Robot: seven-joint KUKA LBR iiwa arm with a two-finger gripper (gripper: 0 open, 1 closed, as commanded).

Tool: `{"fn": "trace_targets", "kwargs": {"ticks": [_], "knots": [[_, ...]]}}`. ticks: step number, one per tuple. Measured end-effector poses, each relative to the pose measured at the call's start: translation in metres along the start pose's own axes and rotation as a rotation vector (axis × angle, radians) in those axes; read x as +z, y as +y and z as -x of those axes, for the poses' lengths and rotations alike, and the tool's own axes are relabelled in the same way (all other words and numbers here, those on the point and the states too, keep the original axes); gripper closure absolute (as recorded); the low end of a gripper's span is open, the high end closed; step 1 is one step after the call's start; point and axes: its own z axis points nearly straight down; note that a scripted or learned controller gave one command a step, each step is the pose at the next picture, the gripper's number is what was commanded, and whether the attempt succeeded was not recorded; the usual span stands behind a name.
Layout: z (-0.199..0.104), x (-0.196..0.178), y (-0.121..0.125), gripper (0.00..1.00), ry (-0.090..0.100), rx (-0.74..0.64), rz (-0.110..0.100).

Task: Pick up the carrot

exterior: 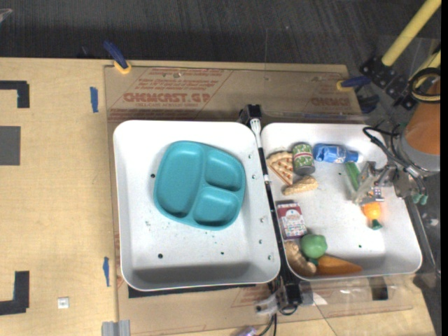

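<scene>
The carrot (339, 264) lies along the right bin's (402, 240) near wall beside a green ball (314, 246), well apart from the gripper (374, 193), whose jaws' state I cannot tell, so descend aligned across its length

Grey arm (420, 161), orange band, black cables.
</scene>
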Motion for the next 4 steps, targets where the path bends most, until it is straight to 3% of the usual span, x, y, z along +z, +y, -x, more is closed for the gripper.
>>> {"fn": "trace_targets", "kwargs": {"ticks": [1,2,3,4], "knots": [[-0.001,0.001,0.000,0.00,0.002,0.000,0.001],[0.003,-0.011,0.000,1.00,-0.009,0.000,-0.003],[0.002,-0.011,0.000,0.00,-0.008,0.000,-0.002],[0.001,0.014,0.001,0.00,0.012,0.027,0.005]]}}
